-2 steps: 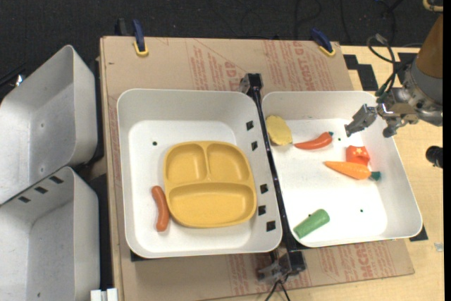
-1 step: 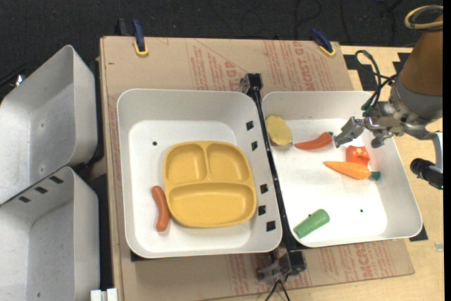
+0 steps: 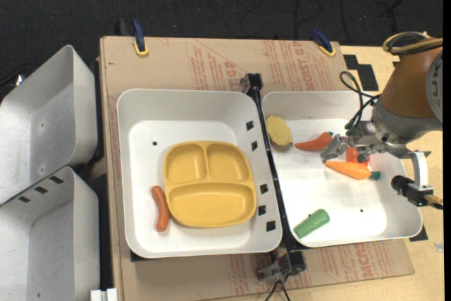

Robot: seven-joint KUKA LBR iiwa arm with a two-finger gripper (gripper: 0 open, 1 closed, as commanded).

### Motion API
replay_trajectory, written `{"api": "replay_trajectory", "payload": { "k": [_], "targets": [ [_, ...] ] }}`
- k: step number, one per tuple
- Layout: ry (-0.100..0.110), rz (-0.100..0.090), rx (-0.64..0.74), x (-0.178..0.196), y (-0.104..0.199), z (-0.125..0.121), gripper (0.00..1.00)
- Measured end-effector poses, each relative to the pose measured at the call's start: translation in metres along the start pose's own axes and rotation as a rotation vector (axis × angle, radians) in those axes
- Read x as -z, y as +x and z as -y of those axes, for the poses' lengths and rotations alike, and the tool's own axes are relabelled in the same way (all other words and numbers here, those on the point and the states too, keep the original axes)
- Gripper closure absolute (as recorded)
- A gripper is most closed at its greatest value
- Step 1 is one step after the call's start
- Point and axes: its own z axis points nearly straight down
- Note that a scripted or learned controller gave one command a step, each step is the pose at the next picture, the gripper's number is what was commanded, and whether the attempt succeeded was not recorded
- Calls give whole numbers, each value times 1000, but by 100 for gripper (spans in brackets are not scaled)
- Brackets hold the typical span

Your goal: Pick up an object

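From my seat I can see the gripper low in the right bin, sitting right over the thick end of an orange carrot, but the metal parts overlap and I cannot tell how the jaws stand, nor whether the carrot is actually caught. The carrot lies on the bin floor, pointing toward the left. The arm comes in from the right edge, its orange band above the grey wrist, bent downward over the bin's right wall, with black cables looping beside it.

Around the gripper: a red chili pepper lies just to its left, close to the carrot; a yellowish potato-like piece sits further left near the divider; a green cucumber piece rests well apart toward the front of the bin.

In the left bin I see 1 yellow divided plate with 3 compartments and a reddish sausage just beside its left edge.
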Motion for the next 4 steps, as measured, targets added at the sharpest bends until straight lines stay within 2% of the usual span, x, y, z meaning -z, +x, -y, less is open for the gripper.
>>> {"api": "replay_trajectory", "payload": {
  "k": [1,3,4],
  "targets": [
    [-8,3,0,14,-1,-2,100],
    [-14,4,5,124,9,-20,100],
    [-8,3,4,124,9,-21,100]
  ]
}}
